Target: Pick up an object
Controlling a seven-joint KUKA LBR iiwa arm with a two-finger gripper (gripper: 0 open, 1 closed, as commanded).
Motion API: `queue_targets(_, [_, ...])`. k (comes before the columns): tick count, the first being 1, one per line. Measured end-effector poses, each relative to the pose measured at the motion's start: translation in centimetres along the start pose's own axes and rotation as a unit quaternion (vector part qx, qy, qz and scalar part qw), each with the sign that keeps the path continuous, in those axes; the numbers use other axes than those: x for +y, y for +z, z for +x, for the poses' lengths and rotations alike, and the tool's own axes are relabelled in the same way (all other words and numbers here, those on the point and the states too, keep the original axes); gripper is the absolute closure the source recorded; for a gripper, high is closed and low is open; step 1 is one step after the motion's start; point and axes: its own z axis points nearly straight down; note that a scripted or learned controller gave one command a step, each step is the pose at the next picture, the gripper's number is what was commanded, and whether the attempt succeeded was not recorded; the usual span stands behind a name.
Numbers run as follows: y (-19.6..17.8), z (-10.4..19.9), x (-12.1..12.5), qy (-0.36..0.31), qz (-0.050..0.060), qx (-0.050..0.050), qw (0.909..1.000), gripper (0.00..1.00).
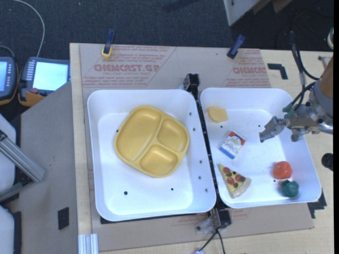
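Grey pincer (pixel 275 130) hangs over the right bin (pixel 258 97), its jaws spread, gripping nothing. Five things lie below it: one small carton (pixel 232 144), one pizza slice (pixel 233 180), one red ball (pixel 282 169), one green lump (pixel 289 188), one yellow piece (pixel 217 114). One yellow divided plate (pixel 152 141) sits in the left bin (pixel 100 142).

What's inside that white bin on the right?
The right bin holds a yellow chunk, a small carton, a toy pizza slice, a red ball and a green piece. The gripper covers some floor.
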Motion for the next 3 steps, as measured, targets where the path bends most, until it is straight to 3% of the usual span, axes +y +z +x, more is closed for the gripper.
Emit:
queue_targets(1, [-0.6,0.0,0.2,-0.002,-0.007,-0.001,1.0000,0.00])
queue_targets(3, [8.5,1.5,-0.3,-0.002,-0.004,0.000,1.0000,0.00])
